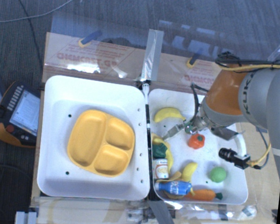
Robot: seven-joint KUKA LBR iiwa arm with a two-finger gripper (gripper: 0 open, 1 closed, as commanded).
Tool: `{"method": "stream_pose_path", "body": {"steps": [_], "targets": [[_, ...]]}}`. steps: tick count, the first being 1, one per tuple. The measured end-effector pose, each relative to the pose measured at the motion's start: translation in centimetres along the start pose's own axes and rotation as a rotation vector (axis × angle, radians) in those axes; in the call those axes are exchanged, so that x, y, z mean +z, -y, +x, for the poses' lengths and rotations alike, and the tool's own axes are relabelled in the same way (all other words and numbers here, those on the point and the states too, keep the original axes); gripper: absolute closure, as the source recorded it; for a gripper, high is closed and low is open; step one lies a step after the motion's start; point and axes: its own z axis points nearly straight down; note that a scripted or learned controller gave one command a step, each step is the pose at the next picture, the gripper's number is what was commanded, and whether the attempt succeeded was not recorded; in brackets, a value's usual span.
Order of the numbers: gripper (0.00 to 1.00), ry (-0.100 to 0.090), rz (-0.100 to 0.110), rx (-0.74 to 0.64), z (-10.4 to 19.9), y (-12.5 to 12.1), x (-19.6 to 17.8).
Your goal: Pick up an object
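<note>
- Camera view: the gripper (pixel 187 128) hangs low in the right bin (pixel 242 167), fingers spread, nothing between them.
- A red tomato-like toy (pixel 196 141) lies just beside the fingertips; a yellow banana (pixel 166 114) sits near.
- The yellow divided plate (pixel 102 142) rests in the left bin (pixel 61 94).

Robot lab: teach pendant (pixel 19 114), floor cables (pixel 20 13).
</note>
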Motion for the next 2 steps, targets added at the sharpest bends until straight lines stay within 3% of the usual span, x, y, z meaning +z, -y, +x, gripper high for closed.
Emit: {"method": "stream_pose_path", "body": {"steps": [1, 2], "targets": [[0.00, -0.012, 0.012, -0.213, -4.1, 5.0, -4.9], [0.00, -0.002, 0.004, -0.151, 0.0, 9.1, 0.1]]}}
